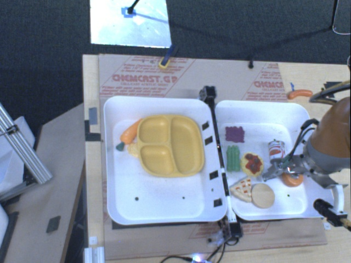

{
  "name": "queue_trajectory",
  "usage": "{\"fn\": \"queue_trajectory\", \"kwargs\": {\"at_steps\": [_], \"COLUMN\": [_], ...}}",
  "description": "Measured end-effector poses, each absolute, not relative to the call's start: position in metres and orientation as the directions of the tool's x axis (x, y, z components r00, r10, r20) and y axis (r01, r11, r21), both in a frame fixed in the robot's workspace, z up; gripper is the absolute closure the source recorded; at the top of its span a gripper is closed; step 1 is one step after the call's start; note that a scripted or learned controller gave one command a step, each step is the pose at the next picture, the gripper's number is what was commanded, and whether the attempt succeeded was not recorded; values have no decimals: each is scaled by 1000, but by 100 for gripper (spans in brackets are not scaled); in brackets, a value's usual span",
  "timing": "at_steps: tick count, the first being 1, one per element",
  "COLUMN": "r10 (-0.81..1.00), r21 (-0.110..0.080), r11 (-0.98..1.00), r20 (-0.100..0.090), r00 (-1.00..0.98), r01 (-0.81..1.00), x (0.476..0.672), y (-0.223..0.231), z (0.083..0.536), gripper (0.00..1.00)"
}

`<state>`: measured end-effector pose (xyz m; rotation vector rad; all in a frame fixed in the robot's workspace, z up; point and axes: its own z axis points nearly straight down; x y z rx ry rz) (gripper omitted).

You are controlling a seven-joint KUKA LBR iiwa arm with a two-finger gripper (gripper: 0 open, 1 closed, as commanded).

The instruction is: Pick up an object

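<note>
My gripper hangs low over the right bin, reaching in from the right. It sits just below a small red and white can and beside an orange object that the wrist partly covers. Around it lie a red and yellow toy food piece, a green ridged piece, a purple piece, a pizza slice and a round tan cookie. I see nothing clearly held.
The left bin holds a yellow divided plate with a toy carrot at its left edge. A black divider runs between the two bins. An orange item lies on the bench behind the right bin.
</note>
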<state>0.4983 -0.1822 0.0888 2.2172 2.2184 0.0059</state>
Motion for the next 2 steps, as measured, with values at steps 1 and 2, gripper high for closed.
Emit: {"fn": "queue_trajectory", "kwargs": {"at_steps": [1,2], "r10": [1000,1000], "r21": [20,3], "r11": [-1,4], "r20": [-15,-1], "r00": [1,-4], "r01": [1000,1000], "x": [501,509], "y": [-186,-188], "z": [101,146], "gripper": [100,100]}}
